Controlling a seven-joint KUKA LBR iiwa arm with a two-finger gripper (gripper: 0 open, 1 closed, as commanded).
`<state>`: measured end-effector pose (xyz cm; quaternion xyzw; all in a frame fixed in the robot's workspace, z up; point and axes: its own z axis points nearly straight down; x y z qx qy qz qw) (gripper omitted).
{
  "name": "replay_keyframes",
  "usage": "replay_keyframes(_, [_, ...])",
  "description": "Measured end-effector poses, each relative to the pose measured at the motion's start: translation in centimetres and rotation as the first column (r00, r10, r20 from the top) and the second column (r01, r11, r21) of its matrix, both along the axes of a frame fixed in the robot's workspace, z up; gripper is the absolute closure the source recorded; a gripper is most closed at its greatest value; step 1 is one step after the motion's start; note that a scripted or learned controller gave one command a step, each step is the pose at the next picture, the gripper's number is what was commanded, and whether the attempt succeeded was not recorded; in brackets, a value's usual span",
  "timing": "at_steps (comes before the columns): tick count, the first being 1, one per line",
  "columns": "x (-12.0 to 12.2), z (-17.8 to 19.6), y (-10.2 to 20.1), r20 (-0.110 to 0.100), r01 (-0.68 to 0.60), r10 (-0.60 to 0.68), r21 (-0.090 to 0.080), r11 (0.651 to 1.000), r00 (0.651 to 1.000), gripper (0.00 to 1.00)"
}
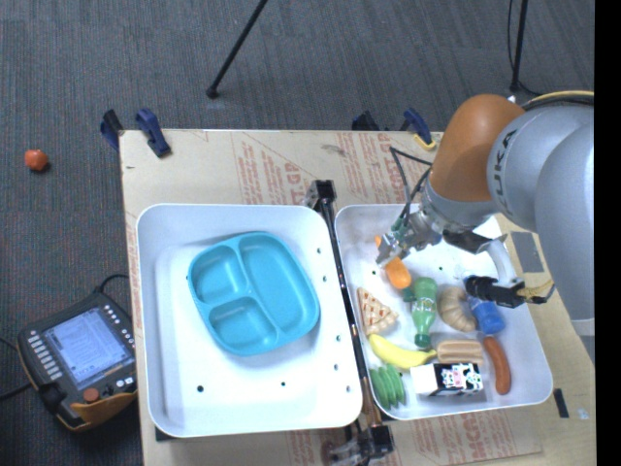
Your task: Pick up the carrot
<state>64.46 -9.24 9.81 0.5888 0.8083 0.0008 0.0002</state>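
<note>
A small orange carrot with a green leafy end (397,274) is seen in the right white bin (539,382), in its upper left part, just below the two-finger gripper (392,245). Its shape is stubby, so the long axis is hard to read; the green tip (382,269) appears to lie toward the upper left and the orange body toward the lower right. Whether the gripper touches the carrot cannot be told, and how far the fingers stand apart cannot be made out, since they are small, blurred and seen from above against the white floor. Nothing is clearly seen between them.

The grey arm with the orange band (475,153) is cut off at the right edge. Below the carrot a green plastic bottle (424,311) is laid, with a tan croissant (454,307) just beside it and a blue object (487,316) partly covered by a black part of the arm (497,287). A triangular waffle-patterned slice (375,311), a yellow banana (398,353), a green ribbed vegetable (389,384), a hot dog in a bun (459,349), a red sausage (498,365) and a black-and-white carton (448,379) are also held in that bin.

In the left white bin (165,377) a light blue divided plate (254,291) is set.
</note>
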Motion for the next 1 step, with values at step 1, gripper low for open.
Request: replay_keyframes(1, [-0.03,9.23,2.32,-0.001,0.381,-0.381,-0.001,0.925,0.925,1.0])
